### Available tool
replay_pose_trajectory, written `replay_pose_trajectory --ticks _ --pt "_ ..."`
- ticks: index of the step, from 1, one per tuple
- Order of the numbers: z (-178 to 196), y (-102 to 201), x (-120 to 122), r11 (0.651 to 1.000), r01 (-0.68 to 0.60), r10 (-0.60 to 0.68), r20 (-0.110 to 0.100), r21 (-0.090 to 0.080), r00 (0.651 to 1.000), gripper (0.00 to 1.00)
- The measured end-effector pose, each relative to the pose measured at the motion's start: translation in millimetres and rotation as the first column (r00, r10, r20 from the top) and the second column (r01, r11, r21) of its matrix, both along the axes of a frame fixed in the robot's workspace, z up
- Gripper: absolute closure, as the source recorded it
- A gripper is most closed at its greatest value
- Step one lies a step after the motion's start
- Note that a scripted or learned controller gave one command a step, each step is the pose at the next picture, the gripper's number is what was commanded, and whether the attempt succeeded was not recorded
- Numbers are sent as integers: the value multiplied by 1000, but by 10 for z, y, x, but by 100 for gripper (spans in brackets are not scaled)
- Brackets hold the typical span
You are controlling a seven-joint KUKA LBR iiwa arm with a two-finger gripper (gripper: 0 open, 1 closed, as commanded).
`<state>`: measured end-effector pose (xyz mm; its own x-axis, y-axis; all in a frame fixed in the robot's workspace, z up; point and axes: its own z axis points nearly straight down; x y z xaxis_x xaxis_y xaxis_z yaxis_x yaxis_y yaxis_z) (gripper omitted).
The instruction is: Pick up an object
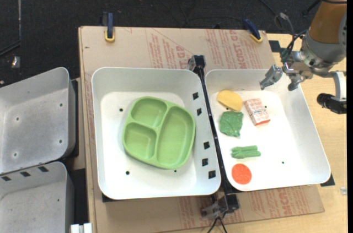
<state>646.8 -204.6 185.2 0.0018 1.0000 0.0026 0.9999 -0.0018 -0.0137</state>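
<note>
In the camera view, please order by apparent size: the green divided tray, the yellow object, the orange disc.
1. green divided tray
2. yellow object
3. orange disc
The last two look close.

The arm (330, 17) runs off the right edge; print on the small carton (257, 112) is too small to read.

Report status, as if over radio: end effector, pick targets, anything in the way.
End effector open, holding nothing, above right bin far edge. Yellow piece, small carton, green items, orange disc lie loose. Nothing in the way.
</note>
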Motion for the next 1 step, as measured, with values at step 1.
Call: replay_pose_trajectory --ticks 1 --pt "99 7 35 1000 -3 3 15 -3 1000 0"
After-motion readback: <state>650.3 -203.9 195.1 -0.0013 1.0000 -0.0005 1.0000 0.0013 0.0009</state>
